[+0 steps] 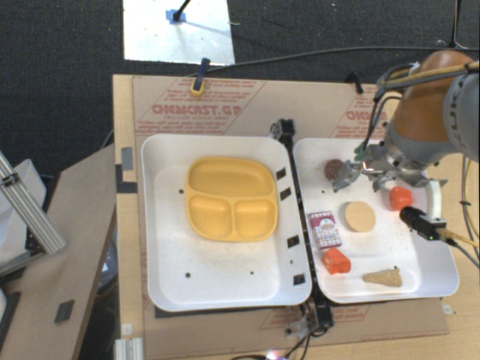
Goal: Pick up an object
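Grey arm [466,118], orange wrist band [420,115], metal claw [352,172], blk cables.

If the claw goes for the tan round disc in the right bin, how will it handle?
The tan disc lies flat and looks thin, so the claw probably gets little edge to pinch. It likely slides on the smooth white bin rather than rolls. Looks stiff and light.

Small dark round object [333,169] lies in right bin [448,280].

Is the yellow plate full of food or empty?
Empty. The yellow plate in the left bin shows bare compartments, nothing inside.
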`<state>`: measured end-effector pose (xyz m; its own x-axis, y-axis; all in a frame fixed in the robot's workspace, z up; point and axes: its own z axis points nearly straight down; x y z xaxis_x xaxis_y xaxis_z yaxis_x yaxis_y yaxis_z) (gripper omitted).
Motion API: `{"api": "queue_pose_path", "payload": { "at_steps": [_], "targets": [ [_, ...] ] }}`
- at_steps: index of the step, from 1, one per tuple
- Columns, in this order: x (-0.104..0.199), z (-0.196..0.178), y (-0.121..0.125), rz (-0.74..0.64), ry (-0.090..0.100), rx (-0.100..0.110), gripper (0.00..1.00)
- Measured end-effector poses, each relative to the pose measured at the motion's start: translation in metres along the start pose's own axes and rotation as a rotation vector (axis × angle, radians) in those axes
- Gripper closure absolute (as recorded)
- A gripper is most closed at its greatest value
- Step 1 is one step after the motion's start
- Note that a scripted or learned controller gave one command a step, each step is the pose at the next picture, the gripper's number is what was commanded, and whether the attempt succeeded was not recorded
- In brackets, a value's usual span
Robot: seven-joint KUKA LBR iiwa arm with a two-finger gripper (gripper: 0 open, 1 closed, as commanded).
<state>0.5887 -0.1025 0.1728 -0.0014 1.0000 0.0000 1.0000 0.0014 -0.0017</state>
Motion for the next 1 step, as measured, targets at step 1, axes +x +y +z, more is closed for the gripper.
{"api": "queue_pose_path", "payload": {
  "at_steps": [1],
  "targets": [
    [0.0051, 0.0432, -0.0029, 0.000, 0.001, 0.000, 0.00]
  ]
}}
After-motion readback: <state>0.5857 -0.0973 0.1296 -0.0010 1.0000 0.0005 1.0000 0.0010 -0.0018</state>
